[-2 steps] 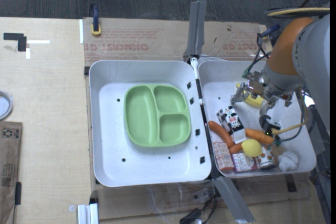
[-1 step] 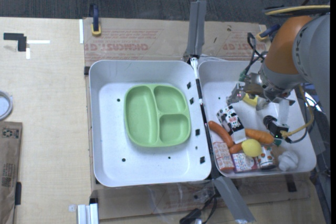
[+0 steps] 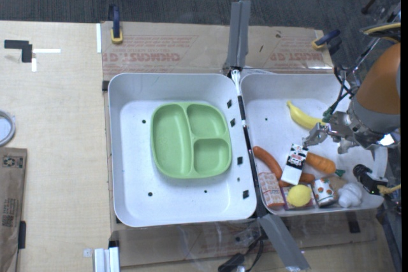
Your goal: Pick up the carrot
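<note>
Honestly, the two-finger gripper (image 3: 326, 132), jaws apart, hovers mid-right above the stubby orange plastic carrot (image 3: 318, 164), so crowding from the black-and-white carton (image 3: 294, 164) could spoil the grab.

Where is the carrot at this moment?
The carrot lies in the right bin, toward its near right part, just right of the small black-and-white carton and below the gripper.

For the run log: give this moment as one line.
gripper: above right bin | carrot: in bin, not held | green tray: left bin
</note>
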{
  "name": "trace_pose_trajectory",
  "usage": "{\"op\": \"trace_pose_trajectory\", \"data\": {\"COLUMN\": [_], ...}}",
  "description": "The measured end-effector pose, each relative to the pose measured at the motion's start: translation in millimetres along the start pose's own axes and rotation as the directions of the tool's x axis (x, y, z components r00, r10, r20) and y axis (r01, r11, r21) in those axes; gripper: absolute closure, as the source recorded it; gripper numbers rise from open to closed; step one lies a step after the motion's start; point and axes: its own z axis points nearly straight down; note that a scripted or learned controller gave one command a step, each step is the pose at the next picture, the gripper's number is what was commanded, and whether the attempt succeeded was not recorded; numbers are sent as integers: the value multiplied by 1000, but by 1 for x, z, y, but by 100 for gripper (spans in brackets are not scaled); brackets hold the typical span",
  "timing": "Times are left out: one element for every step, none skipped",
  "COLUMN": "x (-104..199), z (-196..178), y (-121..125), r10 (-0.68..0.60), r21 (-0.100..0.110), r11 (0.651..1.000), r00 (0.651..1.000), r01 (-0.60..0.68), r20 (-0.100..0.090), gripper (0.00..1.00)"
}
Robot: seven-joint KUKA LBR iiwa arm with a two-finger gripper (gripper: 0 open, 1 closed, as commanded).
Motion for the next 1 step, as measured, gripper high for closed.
{"op": "trace_pose_trajectory", "data": {"x": [-19], "z": [16], "y": [-40], "r10": [-486], "r21": [-4], "r11": [874], "r00": [874], "r01": [486], "r20": [1], "gripper": [0]}}
